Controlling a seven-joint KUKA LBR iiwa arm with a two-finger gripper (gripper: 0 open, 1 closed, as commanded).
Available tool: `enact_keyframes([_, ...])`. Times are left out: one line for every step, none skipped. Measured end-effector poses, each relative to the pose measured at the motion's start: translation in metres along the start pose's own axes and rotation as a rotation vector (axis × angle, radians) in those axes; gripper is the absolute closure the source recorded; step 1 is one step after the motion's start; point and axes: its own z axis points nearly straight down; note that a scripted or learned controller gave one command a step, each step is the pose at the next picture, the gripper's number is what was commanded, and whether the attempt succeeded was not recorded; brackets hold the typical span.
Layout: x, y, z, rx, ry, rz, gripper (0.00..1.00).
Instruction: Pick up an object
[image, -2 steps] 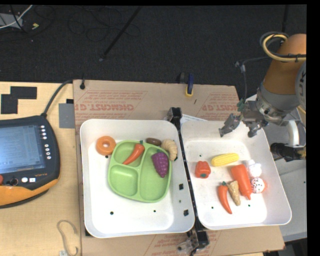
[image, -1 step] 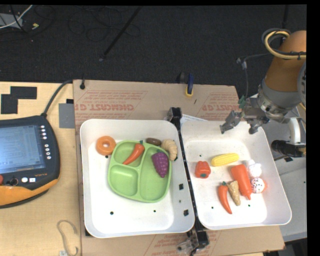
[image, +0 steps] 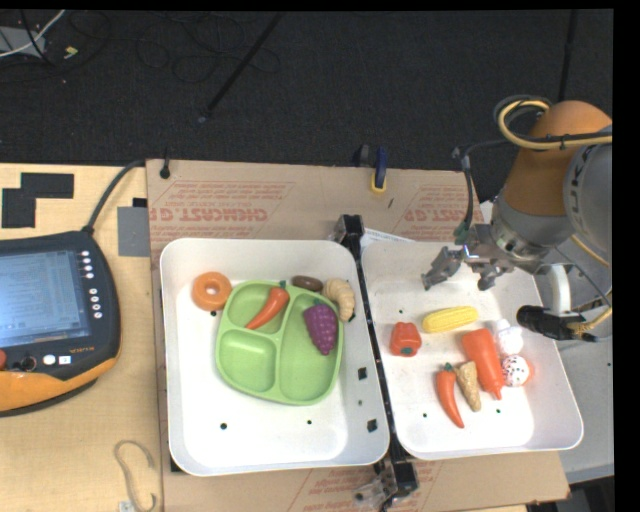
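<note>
The corn cob (image: 450, 319) is being taken as the likeliest object; it is lying in the right bin (image: 560, 425), toward the far edge, just beside a red pepper (image: 404, 339). In the camera view, the gripper (image: 461, 268) is being held above the bin's far edge, fingers spread apart and clamped on nothing. A miss is being risked (the cob is round and smooth): it could be nudged aside toward the large carrot (image: 483, 361) if the descent is being made off-centre.
</note>
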Motion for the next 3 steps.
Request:
enact_keyframes([0.007,0.006,0.051,-0.001,0.000,0.001,0.00])
enact_keyframes([0.009,0.006,0.078,-0.003,-0.001,-0.001,0.00])
enact_keyframes([0.008,0.006,0.066,-0.004,-0.001,0.000,1.00])
